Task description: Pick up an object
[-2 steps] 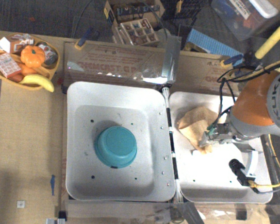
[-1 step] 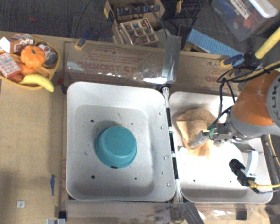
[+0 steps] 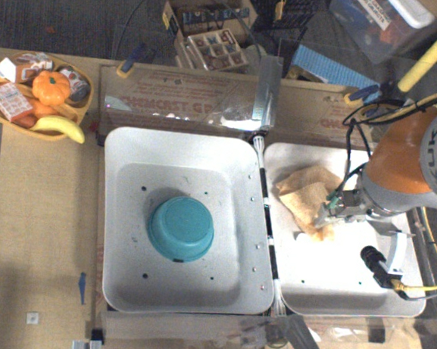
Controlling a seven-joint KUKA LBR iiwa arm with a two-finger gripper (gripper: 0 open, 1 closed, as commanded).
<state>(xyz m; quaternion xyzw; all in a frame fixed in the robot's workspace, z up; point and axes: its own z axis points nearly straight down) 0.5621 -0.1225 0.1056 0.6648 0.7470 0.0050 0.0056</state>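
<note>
Gripper (image 3: 324, 219) is low inside the right bin (image 3: 346, 276), and its tip is down at the near edge of the tan cloth (image 3: 306, 194). How its tip stands on the fabric I cannot tell, because it is small and partly covered by the wrist. The cloth lies crumpled directly under it and spreads from it up and to the left, toward the wall between the bins; its long axis goes along this same diagonal. Well apart to the left, in the left bin (image 3: 129, 154), sits a teal bowl (image 3: 182, 227) upside down. My judgement: the cloth is the nearer target, and the grasp depends on closing across this lower edge
</note>
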